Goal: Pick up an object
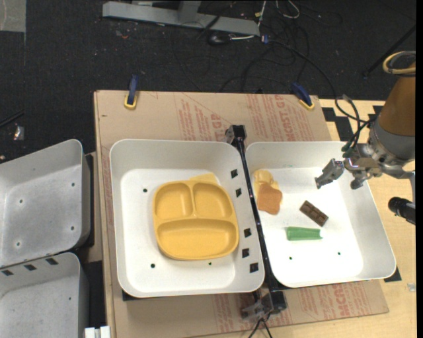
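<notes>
Spanning the desk [172, 119], two bins: left bin [132, 198] holds a yellow divided tray [195, 220]; right bin [357, 244] holds orange piece [268, 197], green piece [304, 233], brown block [313, 212]. Pincer [344, 175] hovers spread wide, empty.

Two shallow white bins side by side on a brown cardboard sheet [172, 112] printed with faint red lettering: left bin [132, 155] and right bin [370, 257], touching along a black divider strip [250, 204] with small black tabs. Black clamp [236, 134] at the strip's far end, another black clamp [264, 305] at its near end. Two blue-and-yellow clips on the cardboard's far edge, left clip [131, 92] and right clip [303, 96]. Light wooden bench top [396, 310] right of the cardboard. Well left, two spare white trays [39, 191], one near, one farther. Beyond, dark floor [53, 66] with loose black cables [291, 46] and a grey metal bar [178, 16].
</notes>
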`<state>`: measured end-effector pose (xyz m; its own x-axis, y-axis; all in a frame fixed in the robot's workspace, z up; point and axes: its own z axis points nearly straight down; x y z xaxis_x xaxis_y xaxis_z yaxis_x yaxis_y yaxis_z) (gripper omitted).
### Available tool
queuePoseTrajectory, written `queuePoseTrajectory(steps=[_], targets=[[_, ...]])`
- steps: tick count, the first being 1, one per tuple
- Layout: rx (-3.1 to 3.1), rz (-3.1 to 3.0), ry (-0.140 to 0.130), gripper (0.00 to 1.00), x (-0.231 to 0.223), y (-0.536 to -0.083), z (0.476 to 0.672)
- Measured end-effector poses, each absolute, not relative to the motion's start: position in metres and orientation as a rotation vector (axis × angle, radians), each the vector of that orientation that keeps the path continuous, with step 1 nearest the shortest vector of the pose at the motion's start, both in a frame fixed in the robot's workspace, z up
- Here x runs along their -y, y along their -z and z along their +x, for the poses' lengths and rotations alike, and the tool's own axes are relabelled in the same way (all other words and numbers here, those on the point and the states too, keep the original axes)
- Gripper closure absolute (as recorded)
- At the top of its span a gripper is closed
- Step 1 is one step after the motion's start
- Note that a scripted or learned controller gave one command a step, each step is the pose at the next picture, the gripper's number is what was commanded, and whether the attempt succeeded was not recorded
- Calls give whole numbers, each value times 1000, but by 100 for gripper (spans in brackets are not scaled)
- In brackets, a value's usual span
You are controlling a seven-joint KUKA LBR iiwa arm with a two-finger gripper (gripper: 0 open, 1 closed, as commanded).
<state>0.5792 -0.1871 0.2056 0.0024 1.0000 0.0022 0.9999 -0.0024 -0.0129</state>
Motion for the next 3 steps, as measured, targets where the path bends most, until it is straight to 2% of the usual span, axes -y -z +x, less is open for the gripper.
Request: queuePoseTrajectory(steps=[1, 3], targets=[[2222, -2221, -1, 0, 187, -213, 582], [2218, -2220, -3, 0, 175, -117, 574]])
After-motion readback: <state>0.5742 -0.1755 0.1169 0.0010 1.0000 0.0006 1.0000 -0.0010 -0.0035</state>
